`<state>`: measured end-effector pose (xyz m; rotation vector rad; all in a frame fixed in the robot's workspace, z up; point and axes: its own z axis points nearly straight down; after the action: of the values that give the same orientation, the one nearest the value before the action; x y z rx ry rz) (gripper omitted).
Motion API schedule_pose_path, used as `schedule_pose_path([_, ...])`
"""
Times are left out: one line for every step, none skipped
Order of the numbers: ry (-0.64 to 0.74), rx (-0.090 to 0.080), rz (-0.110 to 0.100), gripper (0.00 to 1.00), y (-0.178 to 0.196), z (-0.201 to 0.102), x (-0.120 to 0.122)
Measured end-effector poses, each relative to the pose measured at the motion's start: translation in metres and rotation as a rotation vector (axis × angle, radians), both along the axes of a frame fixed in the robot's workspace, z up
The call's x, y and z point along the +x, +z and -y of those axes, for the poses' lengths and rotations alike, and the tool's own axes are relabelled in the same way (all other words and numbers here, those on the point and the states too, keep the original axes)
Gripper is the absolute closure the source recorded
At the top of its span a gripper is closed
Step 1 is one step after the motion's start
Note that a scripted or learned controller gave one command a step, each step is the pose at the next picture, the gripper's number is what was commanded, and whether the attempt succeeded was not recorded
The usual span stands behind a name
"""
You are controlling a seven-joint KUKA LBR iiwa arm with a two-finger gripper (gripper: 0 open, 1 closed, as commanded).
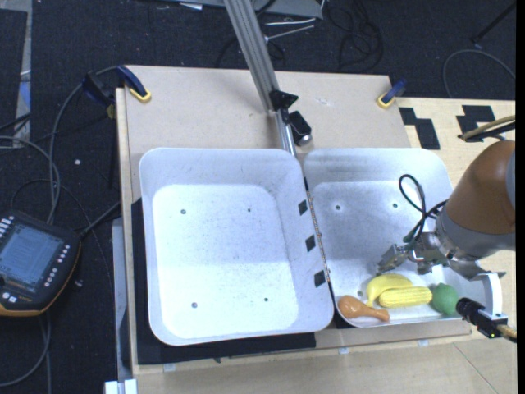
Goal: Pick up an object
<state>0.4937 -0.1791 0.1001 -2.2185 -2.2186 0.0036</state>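
Hovering just above the yellow toy (399,290) in the right bin (361,212), the end effector (402,257) gives no clear view of its state. The toy looks light, smooth plastic, likely slippery; gripping across its narrow middle seems safest.

Arm (484,199) entering from the right, orange band uppermost, grey wrist angled down and leftward; gripper (392,261) low, its metal fingers pointing left.
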Motion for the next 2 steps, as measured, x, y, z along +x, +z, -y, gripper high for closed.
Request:
schedule_pose_path([0.000, -0.001, 0.005, 1.00, 0.012, 0.000, 0.001])
schedule_pose_path([0.001, -0.002, 0.008, 1.00, 0.057, -0.006, 0.006])
